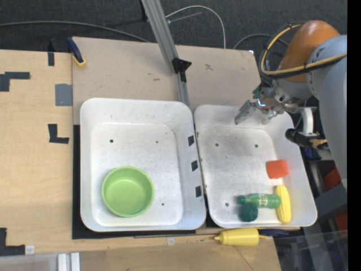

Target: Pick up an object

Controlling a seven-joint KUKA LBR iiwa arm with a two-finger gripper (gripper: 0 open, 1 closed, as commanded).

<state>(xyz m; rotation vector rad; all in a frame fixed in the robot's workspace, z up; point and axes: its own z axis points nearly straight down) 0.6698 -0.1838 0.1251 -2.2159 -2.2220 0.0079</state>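
Note:
My gripper (249,113) hangs over the far edge of the right bin (225,151), with its grey fingers spread and nothing between them. Well in front of it, near the bin's right wall, lies an orange block (277,169). Closer to the front right corner a green bottle (258,200) lies on its side, with a dark green lump (247,212) touching it in front and a yellow banana-shaped object (283,202) at its right end. In the left bin (135,123) a green bowl (128,191) sits at the front left.
A yellow bottle (240,237) lies on the bench just outside the right bin's front edge. A slanted metal pole (163,33) rises from between the bins' far ends. The grey arm with its orange band (307,41) fills the upper right.

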